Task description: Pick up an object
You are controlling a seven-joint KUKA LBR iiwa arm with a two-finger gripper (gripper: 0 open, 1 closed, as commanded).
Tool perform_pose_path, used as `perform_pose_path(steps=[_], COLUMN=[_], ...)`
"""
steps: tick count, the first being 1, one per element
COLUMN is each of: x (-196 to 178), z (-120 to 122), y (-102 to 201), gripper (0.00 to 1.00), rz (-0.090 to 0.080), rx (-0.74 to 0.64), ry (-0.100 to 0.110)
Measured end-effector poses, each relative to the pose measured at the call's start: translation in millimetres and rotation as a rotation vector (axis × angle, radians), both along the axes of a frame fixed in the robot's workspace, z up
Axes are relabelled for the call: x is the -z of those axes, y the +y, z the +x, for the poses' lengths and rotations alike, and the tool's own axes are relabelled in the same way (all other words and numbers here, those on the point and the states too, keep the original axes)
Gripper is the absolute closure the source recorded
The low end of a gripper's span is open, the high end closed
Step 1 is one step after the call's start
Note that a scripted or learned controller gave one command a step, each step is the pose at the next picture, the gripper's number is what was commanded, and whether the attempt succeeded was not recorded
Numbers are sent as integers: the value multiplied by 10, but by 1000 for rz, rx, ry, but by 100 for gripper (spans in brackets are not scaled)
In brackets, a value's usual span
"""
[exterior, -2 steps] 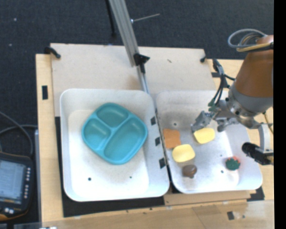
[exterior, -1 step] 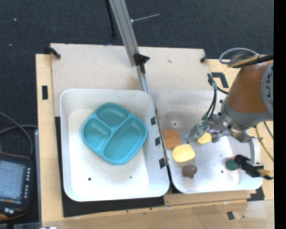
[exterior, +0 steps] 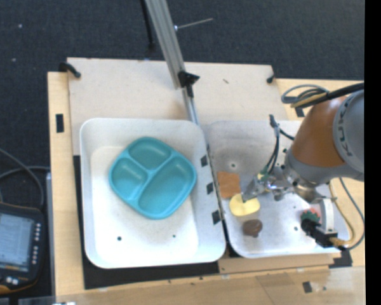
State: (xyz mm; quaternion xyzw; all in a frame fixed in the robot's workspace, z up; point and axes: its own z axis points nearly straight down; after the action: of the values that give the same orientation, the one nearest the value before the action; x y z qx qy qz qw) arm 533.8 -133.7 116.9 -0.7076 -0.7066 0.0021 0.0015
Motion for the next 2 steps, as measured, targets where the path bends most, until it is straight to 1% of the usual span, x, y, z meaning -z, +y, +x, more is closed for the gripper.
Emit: perform_pose_path(steps=[1, 2], x=[-149, -600], z=[30, 54], y=[-5, 44], gripper=[100, 100], rz=[1, 0], rx=[5, -4], ry=[-10, -11])
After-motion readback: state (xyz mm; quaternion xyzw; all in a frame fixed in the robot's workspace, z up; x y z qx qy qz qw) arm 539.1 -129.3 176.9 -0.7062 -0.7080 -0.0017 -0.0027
